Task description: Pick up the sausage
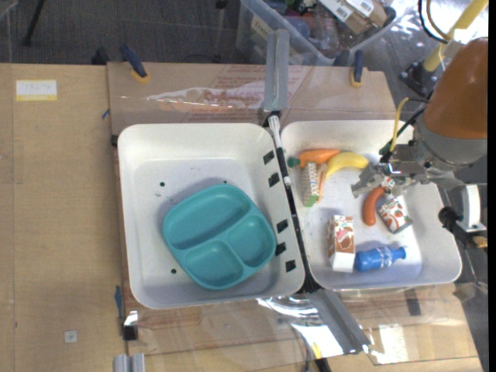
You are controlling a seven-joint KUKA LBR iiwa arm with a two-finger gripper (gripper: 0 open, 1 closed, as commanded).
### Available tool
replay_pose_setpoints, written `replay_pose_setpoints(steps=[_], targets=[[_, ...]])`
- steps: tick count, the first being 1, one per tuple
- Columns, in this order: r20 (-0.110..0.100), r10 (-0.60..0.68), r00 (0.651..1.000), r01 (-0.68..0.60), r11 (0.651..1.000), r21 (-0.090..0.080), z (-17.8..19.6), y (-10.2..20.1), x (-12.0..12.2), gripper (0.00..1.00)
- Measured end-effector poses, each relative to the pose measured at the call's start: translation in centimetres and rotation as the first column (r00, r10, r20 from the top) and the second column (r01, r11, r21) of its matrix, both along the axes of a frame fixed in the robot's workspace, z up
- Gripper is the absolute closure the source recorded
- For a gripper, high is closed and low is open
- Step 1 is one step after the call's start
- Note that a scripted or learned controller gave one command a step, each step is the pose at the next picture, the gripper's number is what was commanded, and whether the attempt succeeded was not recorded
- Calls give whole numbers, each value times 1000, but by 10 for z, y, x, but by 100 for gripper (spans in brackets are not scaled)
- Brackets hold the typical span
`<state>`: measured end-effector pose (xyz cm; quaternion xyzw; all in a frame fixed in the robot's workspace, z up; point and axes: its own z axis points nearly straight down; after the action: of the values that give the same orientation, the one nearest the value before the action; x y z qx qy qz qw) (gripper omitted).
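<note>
The blue bottle (378, 258) is lying on its side along the near wall of the right bin (443, 263), below and a little to the left of the gripper (379, 178), with its white cap end touching the foot of a small red and white carton (341, 239) that is standing just left of it. The gripper is hanging low over the middle of the right bin, reaching in from the grey arm (457, 107) with its orange band. Its metal fingers (364, 183) are showing as splayed prongs pointing left and down, but how far they are parted is not clear from this angle, and nothing is visibly sitting between them. The sausage (372, 205) is lying directly beneath the fingertips, a short reddish-orange piece resting on the bin floor, running roughly upright in the view, its upper end just under the gripper. Whether the fingers are touching it cannot be told. Just right of the sausage a red and white packet (395, 215) is lying tilted, touching or nearly touching it. Left of the gripper, a yellow banana (346, 162) is curving beside an orange carrot (318, 155), and a striped wrapper (311, 184) is lying below them near the divider. Far to the left, the other bin (147, 157) is holding a teal divided plate (219, 236).
</note>
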<state>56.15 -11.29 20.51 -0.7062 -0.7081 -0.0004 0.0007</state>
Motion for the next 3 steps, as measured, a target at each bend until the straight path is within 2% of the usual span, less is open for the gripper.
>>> replay_pose_setpoints(steps=[1, 2, 3], targets=[[13, -53, 998, 53, 999, -2, -114, -2, 89, 0], [15, -20, 1000, 20, 1000, -3, -114, 8, 17, 0], [4, 2, 1000, -2, 1000, -2, -83, 21, 92, 0]])
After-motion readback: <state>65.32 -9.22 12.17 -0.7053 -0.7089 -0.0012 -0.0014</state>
